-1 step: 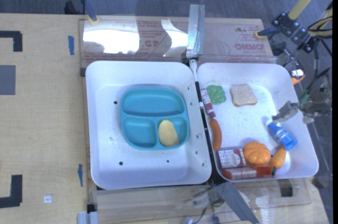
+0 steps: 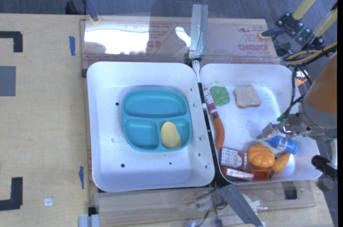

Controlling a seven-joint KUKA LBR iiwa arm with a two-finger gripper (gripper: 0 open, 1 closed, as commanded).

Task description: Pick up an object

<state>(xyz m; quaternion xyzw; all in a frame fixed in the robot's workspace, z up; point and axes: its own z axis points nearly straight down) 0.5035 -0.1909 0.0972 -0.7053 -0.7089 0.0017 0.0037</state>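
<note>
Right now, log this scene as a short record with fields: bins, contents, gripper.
left bin: blue divided tray with a yellow potato-like toy in its lower right compartment
right bin: bread slice, green leaf piece, hot dog, red carton, orange pumpkin, carrot, blue bottle
gripper: low over the right bin's right side, beside the blue bottle
held: nothing seen between the fingers

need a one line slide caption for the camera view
Gripper over the right bin of toy food; blue tray with a yellow potato in the left bin.
</note>
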